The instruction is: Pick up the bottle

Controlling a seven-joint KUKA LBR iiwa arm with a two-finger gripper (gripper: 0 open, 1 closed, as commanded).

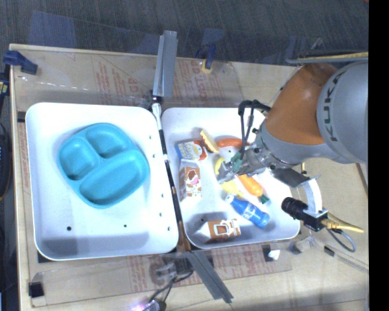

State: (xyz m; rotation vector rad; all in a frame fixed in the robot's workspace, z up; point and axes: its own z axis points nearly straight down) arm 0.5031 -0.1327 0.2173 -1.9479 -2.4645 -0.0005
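A blue bottle point(249, 212) with a white cap end lies on its side in the right bin point(181, 118), toward the front. My gripper point(236, 166) hangs low over the middle of that bin, just above an orange carrot-like piece point(251, 184) and a yellow piece point(230, 188), up and left of the bottle. Nothing of the bottle is between the fingers. The grey arm with its orange band point(298, 112) covers the bin's right side.
The right bin also holds a small carton point(190, 180), a brown carton point(223, 229), a packet point(190, 150), a banana point(209, 140) and a red-orange piece point(230, 142). A blue divided plate point(104, 164) lies in the left bin point(39, 232). A metal bar point(163, 63) runs between the bins.
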